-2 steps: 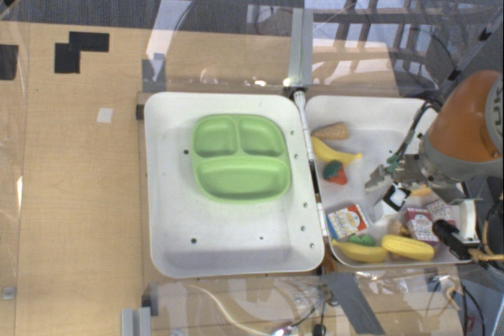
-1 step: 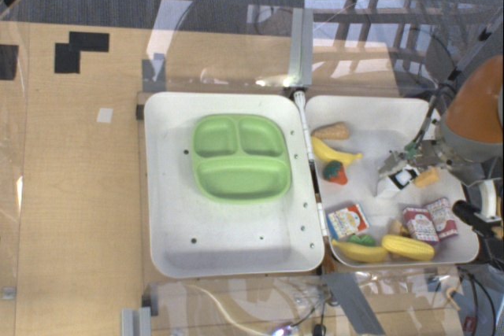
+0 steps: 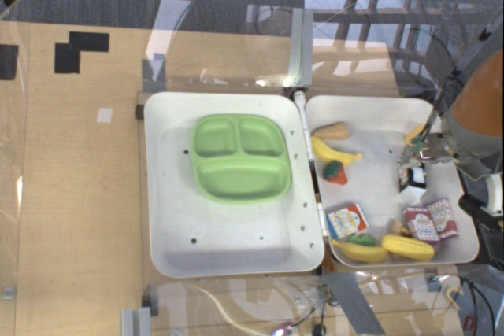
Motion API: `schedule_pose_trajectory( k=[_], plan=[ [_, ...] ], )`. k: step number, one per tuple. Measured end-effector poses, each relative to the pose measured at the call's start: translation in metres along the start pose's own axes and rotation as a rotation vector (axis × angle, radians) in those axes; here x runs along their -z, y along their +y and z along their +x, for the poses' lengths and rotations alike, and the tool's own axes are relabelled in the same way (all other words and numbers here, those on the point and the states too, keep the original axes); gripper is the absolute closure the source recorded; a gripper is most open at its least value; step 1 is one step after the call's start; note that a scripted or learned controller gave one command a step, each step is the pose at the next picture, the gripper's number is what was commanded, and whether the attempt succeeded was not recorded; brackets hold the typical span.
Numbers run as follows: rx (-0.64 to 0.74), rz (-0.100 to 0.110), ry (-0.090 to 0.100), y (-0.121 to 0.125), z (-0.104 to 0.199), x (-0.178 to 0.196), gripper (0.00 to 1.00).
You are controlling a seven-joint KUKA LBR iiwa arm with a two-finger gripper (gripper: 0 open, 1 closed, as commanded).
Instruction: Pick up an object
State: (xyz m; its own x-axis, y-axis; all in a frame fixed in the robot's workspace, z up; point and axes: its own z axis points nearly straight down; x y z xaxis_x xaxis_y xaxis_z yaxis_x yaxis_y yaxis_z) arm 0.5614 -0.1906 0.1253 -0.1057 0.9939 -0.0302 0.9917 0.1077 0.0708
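Green three-compartment plastic plate (image 3: 239, 156) sits mid left white bin (image 3: 169, 193). Right white bin (image 3: 378, 118) holds yellow toy banana (image 3: 335, 151) around 10 o'clock, tiny red strawberry (image 3: 336, 172) just under it. Gripper (image 3: 413, 166) hovers at 3 o'clock; can't tell its grip.

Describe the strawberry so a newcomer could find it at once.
Start at the right bin. Near its left wall, just below the banana, lies the strawberry. It is the only red piece with a green top, smaller than the yellow items around it.
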Motion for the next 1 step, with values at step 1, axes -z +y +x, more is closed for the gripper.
schedule_pose_trajectory(
  k=[1],
  plan=[
    [-0.089,0.066,0.027,0.0080,0.1032,0.1009,1.00]
  ],
)
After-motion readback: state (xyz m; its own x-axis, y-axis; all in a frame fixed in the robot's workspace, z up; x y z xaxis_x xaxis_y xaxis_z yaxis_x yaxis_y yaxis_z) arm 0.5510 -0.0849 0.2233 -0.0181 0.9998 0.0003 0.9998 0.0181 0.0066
